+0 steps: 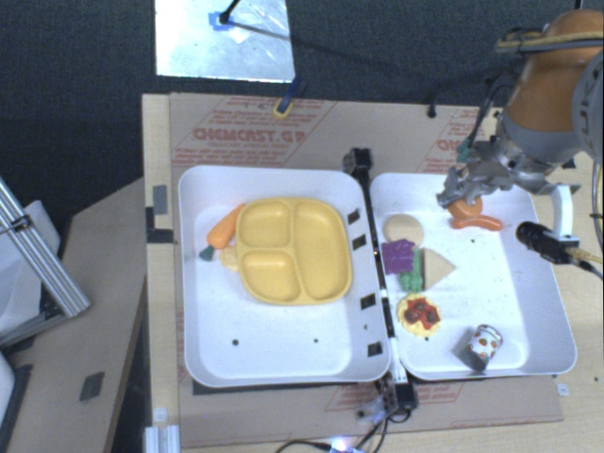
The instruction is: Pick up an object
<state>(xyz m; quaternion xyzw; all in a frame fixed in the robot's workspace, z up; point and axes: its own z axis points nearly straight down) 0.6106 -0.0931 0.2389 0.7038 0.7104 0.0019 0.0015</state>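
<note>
Your gripper (461, 194) hangs low over the right bin's (538, 295) far end, just above the orange sausage-like toy (475, 221) lying there, though you cannot tell how wide it stands or whether it grips anything.

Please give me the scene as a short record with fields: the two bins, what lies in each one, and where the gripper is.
left bin: white, shallow; holds a yellow plastic tray with three compartments and an orange toy carrot at the tray's left edge
right bin: white, shallow; holds an orange toy sausage, a purple toy piece, a small toy pizza, a grey toy can
gripper: over the right bin's far part, just above the orange toy sausage
</note>
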